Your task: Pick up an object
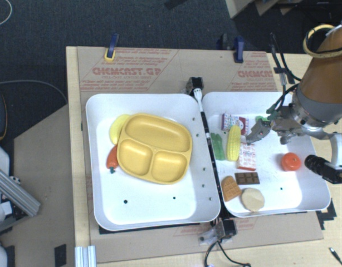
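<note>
- Camera view: two white bins sit side by side on the bench, the left bin and the right bin.
- The arm comes in from 3 o'clock, and its gripper hangs over the upper middle of the right bin.
- I cannot tell how the jaws stand; nothing is visibly between them.
- A corn cob lies just at 8 o'clock of the gripper, close beside it, upright along the bin.
- A green piece lies just at 9 o'clock of the corn.
- A red-and-white packet lies at 6 o'clock of the gripper.
- An orange ball lies at 4 o'clock, apart from the gripper.
- A chocolate bar, a waffle piece and a tan round lie lower down.
- A yellow divided plate lies in the left bin.
</note>
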Robot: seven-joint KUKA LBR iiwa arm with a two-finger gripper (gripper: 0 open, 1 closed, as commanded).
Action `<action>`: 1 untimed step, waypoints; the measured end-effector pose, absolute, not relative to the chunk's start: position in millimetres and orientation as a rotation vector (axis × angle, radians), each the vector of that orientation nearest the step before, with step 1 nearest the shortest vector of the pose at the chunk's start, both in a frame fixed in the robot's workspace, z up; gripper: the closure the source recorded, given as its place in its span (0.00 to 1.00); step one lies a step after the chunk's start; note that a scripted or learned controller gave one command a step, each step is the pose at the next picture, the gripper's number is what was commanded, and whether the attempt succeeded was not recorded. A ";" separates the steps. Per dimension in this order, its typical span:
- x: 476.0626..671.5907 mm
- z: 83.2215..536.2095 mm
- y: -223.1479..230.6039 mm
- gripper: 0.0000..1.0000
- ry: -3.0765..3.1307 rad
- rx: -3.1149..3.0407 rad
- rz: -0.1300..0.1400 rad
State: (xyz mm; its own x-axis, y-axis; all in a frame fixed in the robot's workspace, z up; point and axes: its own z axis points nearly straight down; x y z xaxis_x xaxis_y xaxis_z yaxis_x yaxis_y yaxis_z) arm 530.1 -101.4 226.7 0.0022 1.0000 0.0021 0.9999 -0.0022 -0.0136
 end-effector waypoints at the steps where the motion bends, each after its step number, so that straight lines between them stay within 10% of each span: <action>1: 532.7 233.1 -101.3 0.00 -2.221 -2.220 0.000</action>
State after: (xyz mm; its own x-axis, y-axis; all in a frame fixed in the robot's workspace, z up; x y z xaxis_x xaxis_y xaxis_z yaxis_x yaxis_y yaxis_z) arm 532.7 -101.3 233.1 -0.0003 1.0000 0.0007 1.0000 0.0003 -0.0006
